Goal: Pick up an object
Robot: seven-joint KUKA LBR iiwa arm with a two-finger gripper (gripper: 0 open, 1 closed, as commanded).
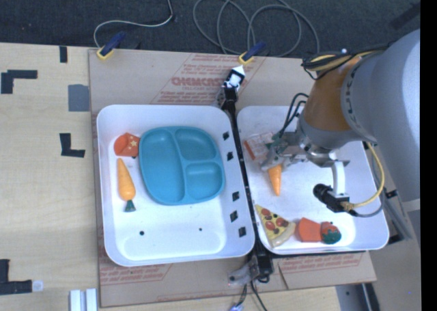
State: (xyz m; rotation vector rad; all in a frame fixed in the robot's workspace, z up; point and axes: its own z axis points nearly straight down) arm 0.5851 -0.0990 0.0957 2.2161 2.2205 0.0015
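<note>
Reach step: two-finger gripper low over small orange plastic carrot in right white bin; finger state unclear, cannot tell; next needs clean close and lift

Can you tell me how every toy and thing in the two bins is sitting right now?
Blue divided plate: flat in the left bin, nothing on it.
Left carrot: lying beside the plate.
Tomato piece: lying above that carrot.
Right carrot: in the right bin, at the end effector; whether it is gripped is unclear.
Pizza slice: lying flat.
Orange block: lying beside the pizza.
</note>
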